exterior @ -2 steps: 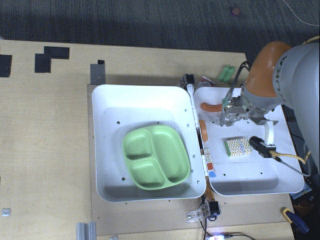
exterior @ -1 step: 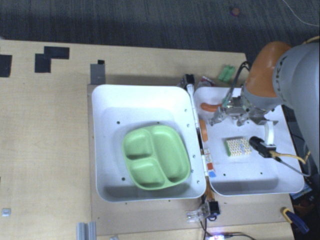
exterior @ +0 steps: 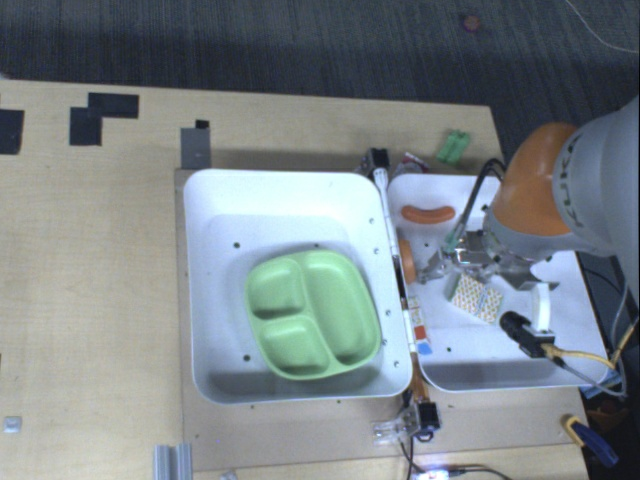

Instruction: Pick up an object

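Patterned pouch point(exterior: 476, 297) lay just below the tool point(exterior: 462, 259); it looked light and soft, best pinched across its middle. Whether the tool was apart or together, I couldn't tell.

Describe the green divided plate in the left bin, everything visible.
The green plate is pale green and looks like smooth plastic, a rounded square with three compartments: two smaller on its left, one larger on its right. It lies flat and face up, turned slightly askew, on the floor of the left bin, toward the near wall. Its compartments hold nothing.
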`<state>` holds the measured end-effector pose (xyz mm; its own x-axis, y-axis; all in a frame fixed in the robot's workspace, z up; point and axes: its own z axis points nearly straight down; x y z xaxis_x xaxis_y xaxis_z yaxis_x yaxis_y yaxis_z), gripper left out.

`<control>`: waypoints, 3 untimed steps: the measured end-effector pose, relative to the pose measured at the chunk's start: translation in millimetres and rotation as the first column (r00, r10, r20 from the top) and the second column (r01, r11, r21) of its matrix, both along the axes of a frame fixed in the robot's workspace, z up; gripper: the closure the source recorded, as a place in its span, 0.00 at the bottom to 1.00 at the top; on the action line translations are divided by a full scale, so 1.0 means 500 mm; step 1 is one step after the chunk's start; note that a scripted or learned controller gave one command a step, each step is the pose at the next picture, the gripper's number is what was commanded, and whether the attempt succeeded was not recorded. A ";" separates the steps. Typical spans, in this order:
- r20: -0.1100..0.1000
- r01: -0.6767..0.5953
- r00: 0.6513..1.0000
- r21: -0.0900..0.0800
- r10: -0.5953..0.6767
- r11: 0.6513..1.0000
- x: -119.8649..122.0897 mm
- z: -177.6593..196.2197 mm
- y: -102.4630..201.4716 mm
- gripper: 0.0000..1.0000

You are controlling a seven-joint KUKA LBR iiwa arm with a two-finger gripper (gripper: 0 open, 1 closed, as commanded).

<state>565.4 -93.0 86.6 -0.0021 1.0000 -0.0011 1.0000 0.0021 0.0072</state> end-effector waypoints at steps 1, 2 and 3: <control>0.007 -0.001 1.000 0.000 0.001 1.000 0.004 0.024 0.001 1.00; 0.006 -0.001 1.000 0.000 0.001 1.000 0.004 0.024 0.001 0.00; -0.001 -0.003 1.000 0.000 0.003 1.000 0.101 -0.001 0.015 0.00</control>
